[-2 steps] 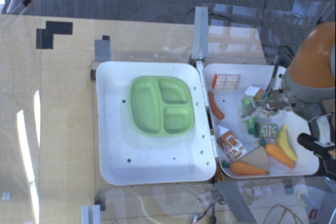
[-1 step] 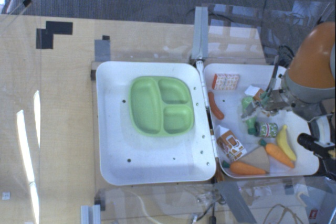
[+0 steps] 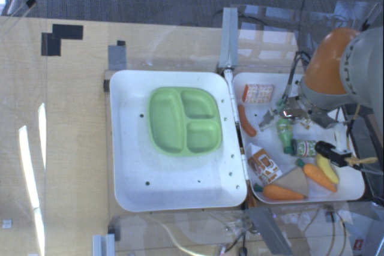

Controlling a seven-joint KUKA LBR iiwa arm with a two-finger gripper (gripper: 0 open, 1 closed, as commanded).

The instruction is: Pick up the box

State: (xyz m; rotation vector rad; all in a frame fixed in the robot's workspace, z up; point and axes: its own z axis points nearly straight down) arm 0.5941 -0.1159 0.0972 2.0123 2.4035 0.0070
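Nearest, along the front rim of the right bin [image 3: 354, 192], lies an orange carrot [image 3: 282, 192], with a tan wedge-shaped piece [image 3: 295, 179] touching it behind. Just left of these sits a brown-and-white carton [image 3: 264, 165], tilted against the bin's left wall. To the right, a second carrot [image 3: 319, 177] lies beside a yellow banana [image 3: 327, 168], both close to the bin's right front corner.

Mid-bin, a green bottle [image 3: 284, 133] stands or leans, and a labelled green-capped bottle [image 3: 303, 148] lies on its side just beside it. A red sausage-shaped item [image 3: 246, 120] lies along the left wall.

The gripper [image 3: 292, 112] hangs over the middle of the right bin, directly above the green bottle. I cannot tell how its fingers are set; nothing is visibly between them. The grey arm [image 3: 354, 72] with its orange band covers the bin's right rear portion.

The box [image 3: 258, 93], white with orange-red print, lies flat in the far left corner of the right bin, near the rear rim and left of the gripper, apart from it. Bare bin floor surrounds the box on its front and right sides; the sausage item is the closest neighbour.

The left bin [image 3: 129, 186] holds a green divided tray [image 3: 183, 120] at its centre, with bare white floor all round. Beyond both bins the table [image 3: 60, 129] ends at dark carpet.
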